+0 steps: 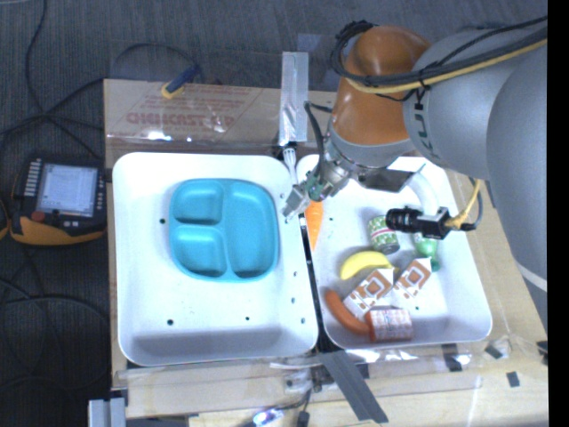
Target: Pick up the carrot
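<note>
Carrot (313, 220) upright against the right bin's (471, 314) left wall, gripper (307, 194) just above its top, finger spread impossible to tell, banana (365, 263), sausage (343, 310) and small cartons (368, 293) toward the front edge, blue divided plate (222, 229) in the left bin (142, 318)

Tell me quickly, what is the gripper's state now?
Gripper: just above the carrot; open or closed cannot be told.
</note>
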Motion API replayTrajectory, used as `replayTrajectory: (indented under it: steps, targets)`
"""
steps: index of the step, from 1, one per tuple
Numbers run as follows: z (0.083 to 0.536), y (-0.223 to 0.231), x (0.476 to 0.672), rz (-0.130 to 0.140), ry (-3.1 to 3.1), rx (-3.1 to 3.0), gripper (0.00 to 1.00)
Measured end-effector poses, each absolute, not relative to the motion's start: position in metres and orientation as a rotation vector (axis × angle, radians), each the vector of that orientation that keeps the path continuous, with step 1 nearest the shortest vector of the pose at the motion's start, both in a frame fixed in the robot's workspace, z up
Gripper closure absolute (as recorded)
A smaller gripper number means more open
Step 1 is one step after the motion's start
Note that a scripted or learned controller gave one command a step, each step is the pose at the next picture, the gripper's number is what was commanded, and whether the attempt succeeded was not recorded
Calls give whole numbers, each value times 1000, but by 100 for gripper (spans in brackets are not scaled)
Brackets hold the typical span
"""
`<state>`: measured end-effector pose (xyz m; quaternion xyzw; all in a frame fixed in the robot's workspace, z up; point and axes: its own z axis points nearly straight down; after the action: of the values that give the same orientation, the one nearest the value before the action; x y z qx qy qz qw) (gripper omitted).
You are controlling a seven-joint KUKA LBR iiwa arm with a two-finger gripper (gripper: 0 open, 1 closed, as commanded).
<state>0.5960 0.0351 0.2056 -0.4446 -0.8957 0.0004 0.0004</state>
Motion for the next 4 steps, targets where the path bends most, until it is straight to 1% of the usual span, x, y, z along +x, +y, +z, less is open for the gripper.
replayTrajectory:
  steps: [1,2,3,4]
  targets:
    - [216,23,640,1,-3039,-804,100]
    - [269,-18,643,0,-3023,-866,100]
    - [210,63,620,-1,-3062,-703,100]
    - [214,53,656,3,-3092,-568,100]
